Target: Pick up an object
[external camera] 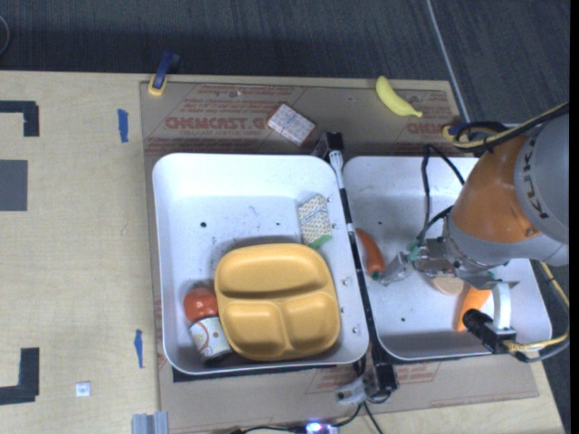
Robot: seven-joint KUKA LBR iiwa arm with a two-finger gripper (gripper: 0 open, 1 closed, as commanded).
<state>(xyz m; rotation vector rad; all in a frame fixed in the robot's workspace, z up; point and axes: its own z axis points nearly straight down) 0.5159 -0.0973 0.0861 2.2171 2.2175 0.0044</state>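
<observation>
Camera view, fixed overhead: the grey arm with the orange band reaches in from the right and is bent low over the shallow white right-hand bin. The gripper sits close to the bin floor, pointing towards the dividing wall. Whether it is open or closed cannot be determined at this resolution. Nothing can be confirmed as held.

Nearest candidate: a small orange carrot-shaped toy, lying flat just beside the gripper and close against the bin's left wall. Contact between the two cannot be established. Judgement: the low, sideways posture suits a grasp attempt on this item, and its position hard by the wall leaves little room on that side, so a slip or a push is a fair risk.

A pale peach rounded object lies partly under the wrist. Identity unclear.

The shallow white left-hand bin is well apart from the arm. It holds:
- a yellow three-compartment plastic tray, the largest item;
- a small red ball-like item and a white can with orange markings, both tucked against the tray's left edge;
- a small patterned packet near the right wall.

On the cardboard base beyond the bins lie a yellow toy banana and a small patterned box, both outside reach of the present posture.

Task status, as judged: pick not yet achieved.
</observation>
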